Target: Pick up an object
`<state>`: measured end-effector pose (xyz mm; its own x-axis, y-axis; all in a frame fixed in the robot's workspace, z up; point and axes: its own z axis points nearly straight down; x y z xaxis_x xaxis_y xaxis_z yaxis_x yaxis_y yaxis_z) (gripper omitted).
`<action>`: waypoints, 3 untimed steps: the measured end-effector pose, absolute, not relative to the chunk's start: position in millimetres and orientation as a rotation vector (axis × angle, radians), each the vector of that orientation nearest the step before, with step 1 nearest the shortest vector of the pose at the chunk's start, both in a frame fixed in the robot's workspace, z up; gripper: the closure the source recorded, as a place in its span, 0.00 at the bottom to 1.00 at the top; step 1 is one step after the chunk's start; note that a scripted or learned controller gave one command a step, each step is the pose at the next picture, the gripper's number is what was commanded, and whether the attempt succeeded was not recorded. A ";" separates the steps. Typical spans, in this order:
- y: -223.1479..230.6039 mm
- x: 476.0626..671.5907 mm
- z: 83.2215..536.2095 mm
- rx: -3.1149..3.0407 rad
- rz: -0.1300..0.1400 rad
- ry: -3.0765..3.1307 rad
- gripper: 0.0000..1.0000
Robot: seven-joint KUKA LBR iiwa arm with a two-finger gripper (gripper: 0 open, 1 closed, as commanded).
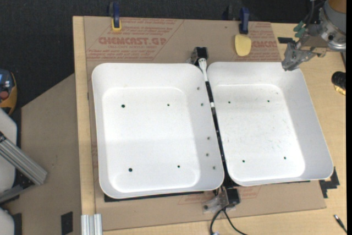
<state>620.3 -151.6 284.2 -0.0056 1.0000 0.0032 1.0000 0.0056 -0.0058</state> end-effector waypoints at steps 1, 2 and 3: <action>-214.7 608.8 320.9 -2.230 -0.002 -2.223 1.00; -176.6 623.9 258.5 -2.214 0.003 -2.221 1.00; -170.8 614.2 283.8 -2.223 -0.002 -2.224 1.00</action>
